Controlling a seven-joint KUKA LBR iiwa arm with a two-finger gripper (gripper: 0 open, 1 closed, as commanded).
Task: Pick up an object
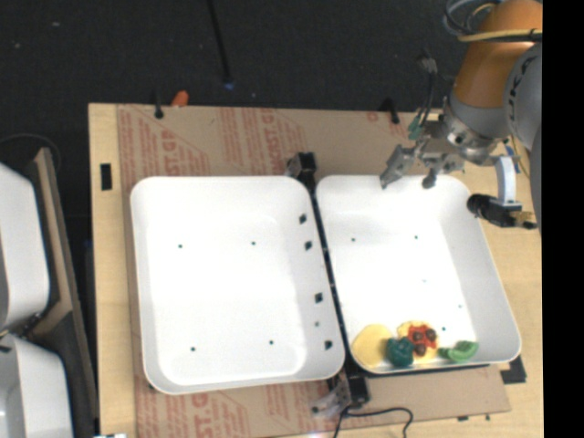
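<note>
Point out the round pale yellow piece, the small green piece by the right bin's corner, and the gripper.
Round pale yellow piece [370, 343], camera view, its bare left half.
Small green piece [463, 349], camera view, its middle.
Gripper [408, 179], camera view, midway between fingertips.

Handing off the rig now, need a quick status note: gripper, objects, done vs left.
Gripper: open, nothing between its fingers, hanging over the far rim of the right white bin.
Objects: pale yellow round piece, teal lump, red and yellow toy and small green piece, all clustered at that bin's near edge, well away from the gripper.
Left white bin: beside it.
Done: no pick yet.
Left: move to the cluster, descend, grasp one, lift.
</note>
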